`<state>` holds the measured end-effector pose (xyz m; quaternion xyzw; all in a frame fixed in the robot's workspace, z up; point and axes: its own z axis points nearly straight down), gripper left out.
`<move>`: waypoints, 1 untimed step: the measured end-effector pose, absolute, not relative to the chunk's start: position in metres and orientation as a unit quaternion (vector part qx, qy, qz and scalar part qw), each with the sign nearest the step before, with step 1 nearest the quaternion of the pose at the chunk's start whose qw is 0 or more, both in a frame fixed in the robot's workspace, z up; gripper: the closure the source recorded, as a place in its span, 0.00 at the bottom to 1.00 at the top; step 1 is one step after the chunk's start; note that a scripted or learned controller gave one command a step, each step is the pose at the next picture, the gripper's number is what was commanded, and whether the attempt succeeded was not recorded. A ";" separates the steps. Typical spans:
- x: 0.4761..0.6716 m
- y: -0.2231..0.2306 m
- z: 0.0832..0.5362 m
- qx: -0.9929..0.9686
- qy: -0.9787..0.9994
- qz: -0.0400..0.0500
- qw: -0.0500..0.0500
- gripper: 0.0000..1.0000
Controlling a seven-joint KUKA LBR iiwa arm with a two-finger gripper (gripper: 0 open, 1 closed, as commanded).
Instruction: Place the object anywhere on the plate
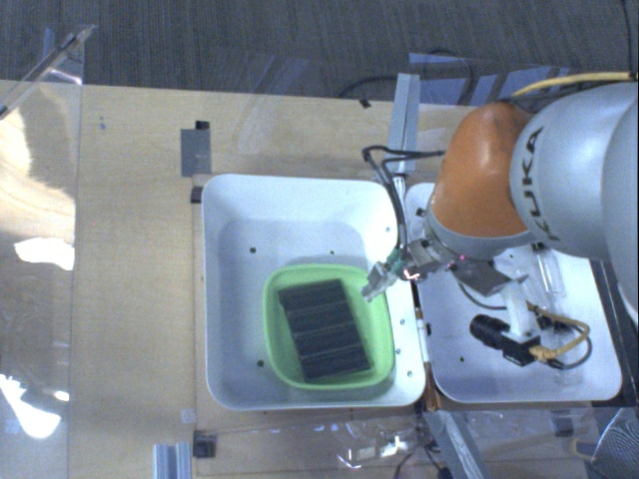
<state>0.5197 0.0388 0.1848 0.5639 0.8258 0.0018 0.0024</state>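
A green plate (pixel 280 352) lies in the front half of the left white bin (pixel 235 238). A black ridged rectangular object (pixel 321 329) rests flat on the plate, lying slantwise across its middle. My gripper (pixel 379 280) hangs over the plate's right rim, just right of the object's far end and apart from it. The grey arm with its orange band (pixel 479 183) reaches in from the right above the gripper.
The right white bin (pixel 469 372) sits beside the left one, and the arm covers most of it. A raised divider (pixel 419 337) runs between the two bins. Bare wooden bench (pixel 110 267) spreads to the left.
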 end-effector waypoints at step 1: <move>0.522 0.040 0.196 0.563 0.827 0.004 0.004 1.00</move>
